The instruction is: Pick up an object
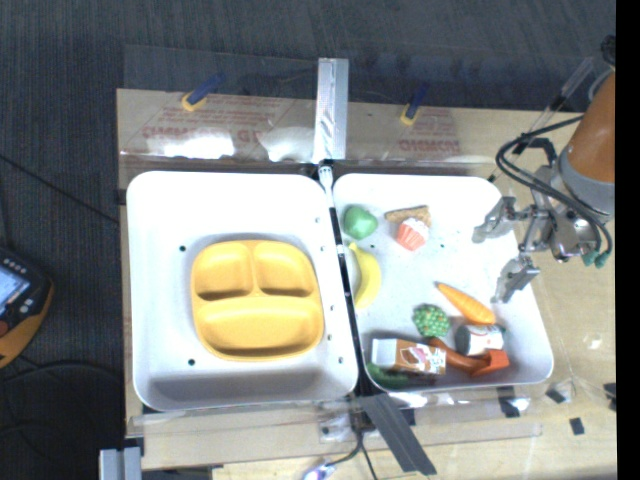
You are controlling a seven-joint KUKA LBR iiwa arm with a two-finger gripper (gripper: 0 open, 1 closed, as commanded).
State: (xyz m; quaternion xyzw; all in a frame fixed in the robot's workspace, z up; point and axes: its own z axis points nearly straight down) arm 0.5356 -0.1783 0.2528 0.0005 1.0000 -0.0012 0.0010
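My gripper [501, 252] hovers over the right side of the right bin [455, 193], open, with nothing between its fingers [489, 224]. Just below and left of it lies an orange carrot [465, 303]. Beside the carrot are a green broccoli piece [431, 320] and a small can [481, 339]. A brown bottle [409, 356] lies along the bin's front wall. Further left are a banana [365, 276], a green round fruit [359, 221], a pink cupcake [412, 234] and a brown bread piece [406, 213].
The left bin [160, 208] holds a yellow divided tray [258, 298]. A metal divider post [331, 108] stands behind the two bins. Cables [530, 148] hang near the arm at the right. A dark device [15, 293] sits at the far left edge.
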